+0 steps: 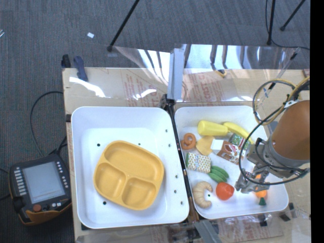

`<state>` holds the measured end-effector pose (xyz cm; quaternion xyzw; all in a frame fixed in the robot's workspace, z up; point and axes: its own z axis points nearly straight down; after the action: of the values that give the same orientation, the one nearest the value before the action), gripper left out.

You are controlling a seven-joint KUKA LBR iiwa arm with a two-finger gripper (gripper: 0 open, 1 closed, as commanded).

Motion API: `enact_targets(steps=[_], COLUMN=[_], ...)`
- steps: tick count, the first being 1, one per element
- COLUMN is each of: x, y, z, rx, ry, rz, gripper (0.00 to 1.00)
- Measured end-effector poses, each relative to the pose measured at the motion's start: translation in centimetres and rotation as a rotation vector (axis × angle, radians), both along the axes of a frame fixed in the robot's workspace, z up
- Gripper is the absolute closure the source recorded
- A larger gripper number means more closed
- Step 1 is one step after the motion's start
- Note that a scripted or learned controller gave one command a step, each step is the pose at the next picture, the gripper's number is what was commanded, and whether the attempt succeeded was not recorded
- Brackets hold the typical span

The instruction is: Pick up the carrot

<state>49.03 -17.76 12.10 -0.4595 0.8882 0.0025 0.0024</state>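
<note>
The end effector [251, 185] is down in the right bin [276, 204], right over the carrot [260, 192] near the tomato [225, 190] — whether it's spread or pinching, the view can't tell. Grasp step; next, a clean lift.

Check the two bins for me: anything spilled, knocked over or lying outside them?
Nothing stands out. The toy foods lie loosely heaped in the right bin, all inside its rim. The yellow tray lies flat in the left bin. The gripper is over the carrot in the right bin's near corner.
</note>
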Motion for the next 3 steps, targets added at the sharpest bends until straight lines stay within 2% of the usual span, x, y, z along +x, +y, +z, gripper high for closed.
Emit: enact_targets(steps=[1, 2, 3], x=[-0.2, -1.3, -1.4], y=[-3.2, -3.0, -1.8], z=[-3.5, -3.5, -2.7], rx=[-0.001, -0.001, 0.001], ry=[0.002, -0.003, -0.002], rz=[0.274, 0.649, 1.053], gripper=[1.00, 1.00, 1.00])
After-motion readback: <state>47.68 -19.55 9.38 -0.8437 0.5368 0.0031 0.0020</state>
